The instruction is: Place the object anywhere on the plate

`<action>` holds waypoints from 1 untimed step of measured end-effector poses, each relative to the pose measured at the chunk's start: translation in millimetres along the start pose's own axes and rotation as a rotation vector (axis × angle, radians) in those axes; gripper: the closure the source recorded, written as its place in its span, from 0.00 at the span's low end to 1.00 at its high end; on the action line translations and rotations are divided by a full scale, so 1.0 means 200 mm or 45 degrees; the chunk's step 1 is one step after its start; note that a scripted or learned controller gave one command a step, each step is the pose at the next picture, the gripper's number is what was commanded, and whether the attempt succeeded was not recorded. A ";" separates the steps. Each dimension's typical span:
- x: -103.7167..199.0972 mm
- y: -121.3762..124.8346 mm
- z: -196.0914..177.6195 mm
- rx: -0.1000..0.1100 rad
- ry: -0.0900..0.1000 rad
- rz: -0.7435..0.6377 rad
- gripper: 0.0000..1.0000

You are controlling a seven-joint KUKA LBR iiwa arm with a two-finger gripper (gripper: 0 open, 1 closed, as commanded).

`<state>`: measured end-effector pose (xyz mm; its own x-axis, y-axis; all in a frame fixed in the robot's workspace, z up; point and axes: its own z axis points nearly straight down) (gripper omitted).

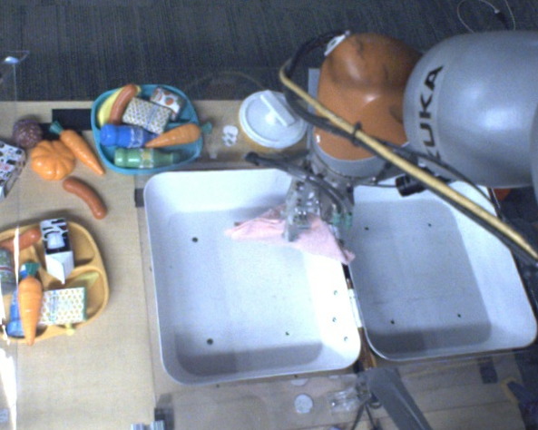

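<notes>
A pink cloth [323, 240] hangs over the right side of the left white bin [222, 340], spreading from the bin's middle to the wall between the two bins. My gripper [302, 218] reaches down from the orange-banded wrist [361, 86] into the top of the cloth. The cloth rises to a peak at the fingers and looks pinched between them. A yellow plate [92, 257] lies on the bench far to the left, holding toy food such as a carrot [29, 301] and small boxes.
The right white bin [446, 280] lies under the arm. A blue bowl [120, 164] of toy food stands at the back left, with a toy pumpkin [50, 159], carrot and sausage [86, 198] beside it. A white lidded tub [268, 119] stands behind the bins.
</notes>
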<state>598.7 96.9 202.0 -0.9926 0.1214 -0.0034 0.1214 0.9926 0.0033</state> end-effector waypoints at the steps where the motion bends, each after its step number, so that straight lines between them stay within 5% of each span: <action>1: -0.05 0.26 -0.08 0.000 -0.001 -0.151 1.00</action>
<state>615.4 147.2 218.5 -1.0000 0.0034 -0.0047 0.0034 1.0000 0.0032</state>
